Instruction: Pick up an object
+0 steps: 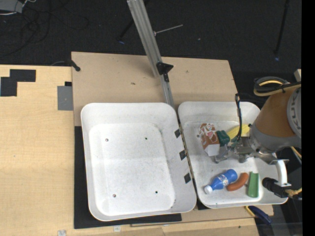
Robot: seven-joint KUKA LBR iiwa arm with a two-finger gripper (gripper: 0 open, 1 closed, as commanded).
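Gripper (227, 153) sits low in the right bin (197, 113), near its centre; we cannot tell its state. At its 10 o'clock we note a brown-and-white packet (208, 134), at 12 a dark green block (224, 136) touching a yellow piece (240, 131). At 6 o'clock lie a blue bottle (222, 179), an orange-red sausage shape (237, 182) and a green stick (253, 184). At 9 o'clock: left bin (129, 161).
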